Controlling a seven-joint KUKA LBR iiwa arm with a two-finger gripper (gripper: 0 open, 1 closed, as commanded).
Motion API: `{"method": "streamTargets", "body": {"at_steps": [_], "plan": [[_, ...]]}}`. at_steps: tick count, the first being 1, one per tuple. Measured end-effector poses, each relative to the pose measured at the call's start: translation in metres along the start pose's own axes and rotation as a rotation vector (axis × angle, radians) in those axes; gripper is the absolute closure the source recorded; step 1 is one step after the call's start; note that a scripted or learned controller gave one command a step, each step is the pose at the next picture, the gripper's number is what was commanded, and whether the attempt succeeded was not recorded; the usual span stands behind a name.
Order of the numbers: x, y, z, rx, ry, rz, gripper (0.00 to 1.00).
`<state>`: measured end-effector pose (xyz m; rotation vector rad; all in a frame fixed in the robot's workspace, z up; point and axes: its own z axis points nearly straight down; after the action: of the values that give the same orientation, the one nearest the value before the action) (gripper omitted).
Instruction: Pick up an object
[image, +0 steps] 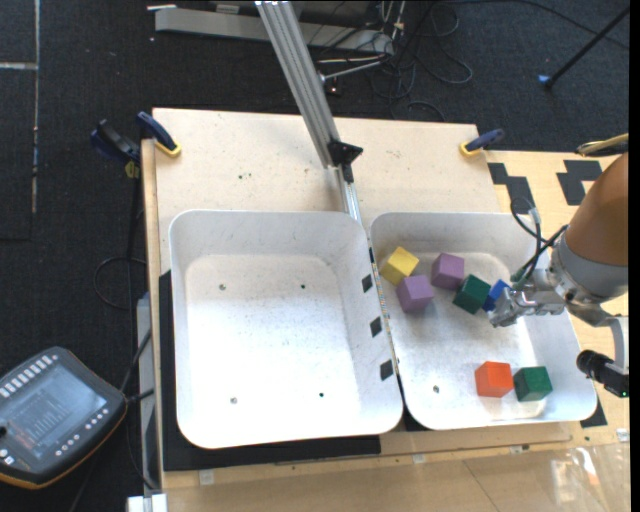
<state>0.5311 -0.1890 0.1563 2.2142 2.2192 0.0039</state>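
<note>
White plastic bins sit side by side on a pale wooden counter (260, 160), seen from above at a slant. At the right bin (470, 405), a grey robot arm (600, 240) reaches in from the right edge, and its jaws (503, 308) are low over the bin's middle right. They are pressed close against a small blue block (497, 291), which touches a dark green block (472, 294) on its left. Whether the jaws are spread or closed, or have any grip on the blue block, cannot be told from this angle; the metal tips blur into the block.

Further left in the same bin lie a yellow block (400, 264) near the dividing wall, a purple block (415, 292) just below it, and a second purple block (448, 269) between the yellow one and the dark green one. Toward the bin's near edge, well apart from that cluster, an orange block (493, 379) rests beside another green block (533, 383), the two touching or nearly so.

At the left bin (190, 300), the white floor shows a few dark specks. A slanted metal pole (300, 75) crosses the counter from the top, ending at the seam between the bins. Yellow-and-blue clamps (158, 135) grip the counter's far corners, and a grey handheld control unit (50, 410) lies on the dark floor at lower left.
</note>
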Motion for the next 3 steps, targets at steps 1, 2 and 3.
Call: {"method": "streamTargets", "body": {"at_steps": [1, 2, 3], "plan": [[0.001, 0.002, -0.043, 0.0, 0.0, -0.001, 1.0], [0.001, 0.013, -0.091, 0.0, 0.0, -0.001, 1.0], [0.001, 0.014, -0.115, 0.002, 0.001, -0.001, 1.0]]}}
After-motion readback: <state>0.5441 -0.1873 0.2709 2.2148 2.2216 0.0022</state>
